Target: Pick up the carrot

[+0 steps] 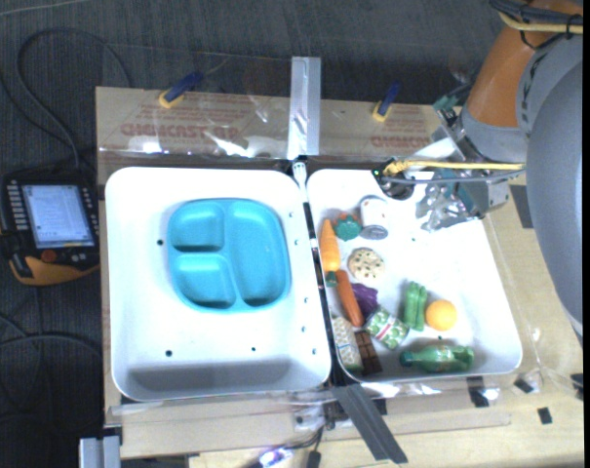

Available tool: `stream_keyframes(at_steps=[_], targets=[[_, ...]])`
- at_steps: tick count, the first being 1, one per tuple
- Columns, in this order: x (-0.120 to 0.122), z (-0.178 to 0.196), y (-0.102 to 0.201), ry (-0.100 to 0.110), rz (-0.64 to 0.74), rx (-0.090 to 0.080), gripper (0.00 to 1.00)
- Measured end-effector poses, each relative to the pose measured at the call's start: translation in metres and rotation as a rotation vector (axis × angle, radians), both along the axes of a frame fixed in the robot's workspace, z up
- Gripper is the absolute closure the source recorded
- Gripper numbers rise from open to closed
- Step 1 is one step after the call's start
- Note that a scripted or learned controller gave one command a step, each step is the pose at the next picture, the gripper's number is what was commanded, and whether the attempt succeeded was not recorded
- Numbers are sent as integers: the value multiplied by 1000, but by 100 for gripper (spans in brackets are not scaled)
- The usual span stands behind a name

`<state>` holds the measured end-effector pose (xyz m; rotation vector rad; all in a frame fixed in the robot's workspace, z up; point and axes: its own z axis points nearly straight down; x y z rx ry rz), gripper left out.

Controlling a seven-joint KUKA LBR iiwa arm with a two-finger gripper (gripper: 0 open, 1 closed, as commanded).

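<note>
Against the left wall of the right bin [499,291], close to the divider, I see the carrot [348,298], lying among other toy food. Its long axis runs roughly up and down the view, tilted a little, the lower end leaning rightward toward a purple piece [366,296]. My hand [446,211] hovers over the upper right part of the same bin, well apart from the carrot, so the carrot lies down and to the left of it. Whether the hand is spread or pressed together I cannot tell. I judge I must travel left and turn to close across the carrot's narrow width.
</note>
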<state>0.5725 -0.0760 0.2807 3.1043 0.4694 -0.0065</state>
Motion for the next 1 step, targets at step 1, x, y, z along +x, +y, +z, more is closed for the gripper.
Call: stream_keyframes(at_steps=[1], targets=[[0, 0, 0, 0, -1, -1, 0]])
